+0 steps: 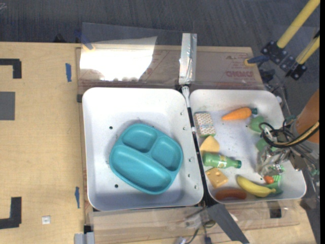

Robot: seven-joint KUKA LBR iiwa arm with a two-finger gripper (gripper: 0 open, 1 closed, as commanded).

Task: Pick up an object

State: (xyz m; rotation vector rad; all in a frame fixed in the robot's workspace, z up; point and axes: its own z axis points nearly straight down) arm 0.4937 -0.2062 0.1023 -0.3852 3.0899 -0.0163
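Note:
The right bin (231,136) holds several toy foods: an orange carrot (237,114), a grey waffle-like block (204,122), a yellow cheese wedge (210,145), a green bottle (221,161), a holed cheese slab (217,177), a banana (255,187) and a brown sausage (231,193). My gripper (269,168) hangs low over the bin's right side, just above the banana's right end and a small orange and green piece (272,177). Cables partly hide a green toy (258,124) behind the gripper.
In the left bin (101,116) lies a teal divided plate (146,157). A clear plastic sheet (119,60) and a silver taped strip (187,60) sit behind the bins. Yellow poles (299,19) stand at the upper right.

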